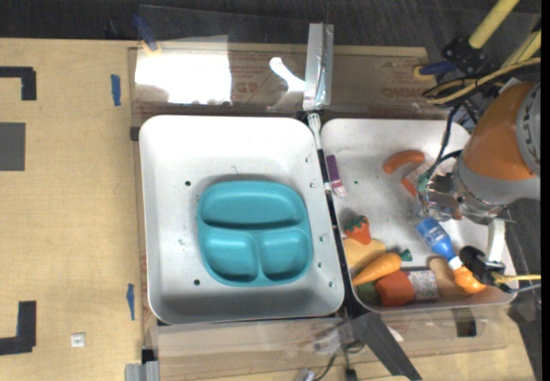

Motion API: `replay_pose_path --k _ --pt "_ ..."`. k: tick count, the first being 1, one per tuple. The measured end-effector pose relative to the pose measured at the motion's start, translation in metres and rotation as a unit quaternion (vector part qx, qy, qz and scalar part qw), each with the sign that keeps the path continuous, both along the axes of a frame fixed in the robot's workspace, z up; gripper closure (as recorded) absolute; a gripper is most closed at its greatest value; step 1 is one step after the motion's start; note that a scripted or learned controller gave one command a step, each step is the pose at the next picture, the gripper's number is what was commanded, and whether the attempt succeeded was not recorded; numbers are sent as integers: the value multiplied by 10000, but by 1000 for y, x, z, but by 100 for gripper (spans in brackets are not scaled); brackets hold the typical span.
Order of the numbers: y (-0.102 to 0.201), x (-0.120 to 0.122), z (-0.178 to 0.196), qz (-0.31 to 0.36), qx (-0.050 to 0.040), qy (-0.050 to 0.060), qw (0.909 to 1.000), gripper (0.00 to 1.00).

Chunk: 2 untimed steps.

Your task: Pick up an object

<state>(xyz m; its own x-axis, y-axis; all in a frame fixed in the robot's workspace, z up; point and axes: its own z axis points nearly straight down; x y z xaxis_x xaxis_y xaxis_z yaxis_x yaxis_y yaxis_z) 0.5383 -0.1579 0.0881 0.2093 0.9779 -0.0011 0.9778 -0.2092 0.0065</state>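
Hovering near the right bin's (pixel 361 134) right edge, our gripper (pixel 440 193), finger state unclear, could nudge the blue bottle (pixel 436 238) into the toy carrot (pixel 469 278).

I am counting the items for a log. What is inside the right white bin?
The right bin holds a heap of small toys near its front wall, among them an orange carrot, and a purple marker by the divider. The arm covers its right part.

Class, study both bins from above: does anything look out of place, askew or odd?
Nothing is spilled or broken. The teal divided tray sits slightly skewed in the left bin. The toys, such as the carrot, crowd the right bin's near edge.
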Motion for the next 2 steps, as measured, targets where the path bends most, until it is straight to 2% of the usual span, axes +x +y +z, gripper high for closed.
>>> replay_pose_path --k 1,2 --pt "37 91 48 138 11 6 9999 100" --pt "75 29 98 771 13 25 9970 100"
